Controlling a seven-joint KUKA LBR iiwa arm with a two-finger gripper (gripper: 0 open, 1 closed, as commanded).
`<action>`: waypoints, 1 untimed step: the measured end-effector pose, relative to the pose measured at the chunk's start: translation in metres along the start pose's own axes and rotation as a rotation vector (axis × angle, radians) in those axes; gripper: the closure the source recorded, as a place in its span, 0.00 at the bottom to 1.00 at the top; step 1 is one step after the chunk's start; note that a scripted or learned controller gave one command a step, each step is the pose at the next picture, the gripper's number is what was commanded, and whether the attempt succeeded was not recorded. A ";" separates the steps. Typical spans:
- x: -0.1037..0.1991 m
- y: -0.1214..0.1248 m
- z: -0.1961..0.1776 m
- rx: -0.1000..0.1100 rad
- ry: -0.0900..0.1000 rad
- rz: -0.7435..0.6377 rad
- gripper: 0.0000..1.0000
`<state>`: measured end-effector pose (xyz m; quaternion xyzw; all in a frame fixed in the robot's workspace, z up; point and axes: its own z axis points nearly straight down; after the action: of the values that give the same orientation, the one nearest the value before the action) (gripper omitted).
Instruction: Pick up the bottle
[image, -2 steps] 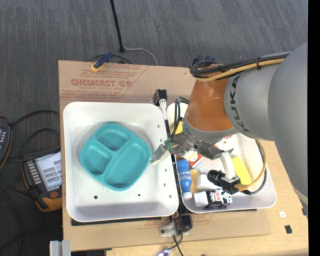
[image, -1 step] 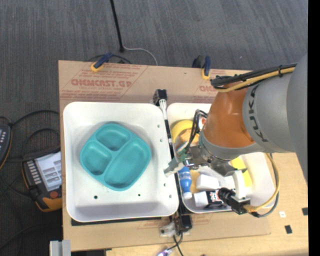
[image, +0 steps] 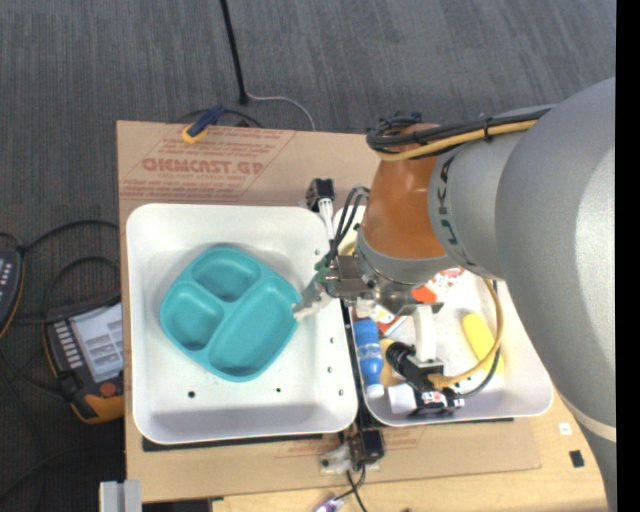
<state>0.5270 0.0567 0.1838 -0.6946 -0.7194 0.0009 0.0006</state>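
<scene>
The bottle (image: 368, 356) is white with a blue label. It lies lengthwise along the left wall of the right bin (image: 530, 392). My gripper (image: 395, 312) hangs low over the upper left part of that bin, just above and to the right of the bottle's upper end. The grey wrist and orange band hide most of it. Nothing can be seen held in it.
A yellow, banana-like object (image: 478, 336) lies right of the gripper, and a red and white item (image: 432, 292) peeks out by the wrist. The left bin (image: 160, 410) holds a teal divided plate (image: 232, 312). My arm covers the right bin's far half.
</scene>
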 end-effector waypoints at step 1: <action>-0.047 -0.046 -0.029 0.001 -0.001 0.051 0.00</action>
<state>0.4831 0.0085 0.2132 -0.7125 -0.7017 0.0016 0.0006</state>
